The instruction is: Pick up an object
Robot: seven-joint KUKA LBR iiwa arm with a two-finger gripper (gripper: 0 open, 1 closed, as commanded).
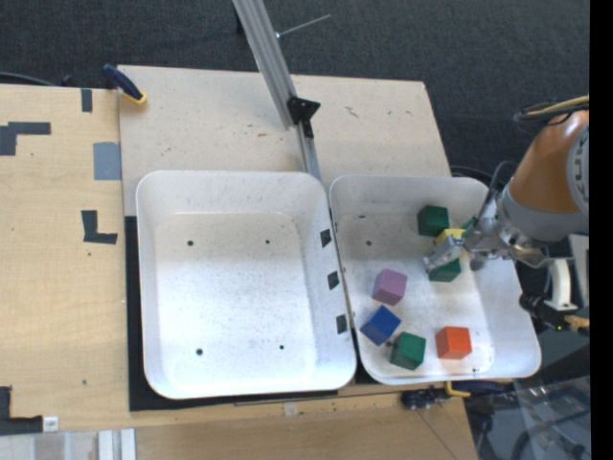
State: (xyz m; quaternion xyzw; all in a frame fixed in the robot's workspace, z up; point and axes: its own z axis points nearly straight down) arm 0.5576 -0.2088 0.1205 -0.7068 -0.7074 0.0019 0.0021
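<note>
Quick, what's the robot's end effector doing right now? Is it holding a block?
End effector: down in the right bin, right at a green block. Whether it is open, closed or holding that block cannot be told.

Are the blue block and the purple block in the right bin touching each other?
Apart. The camera view shows a strip of white bin floor between the purple block and the blue block below it.
</note>
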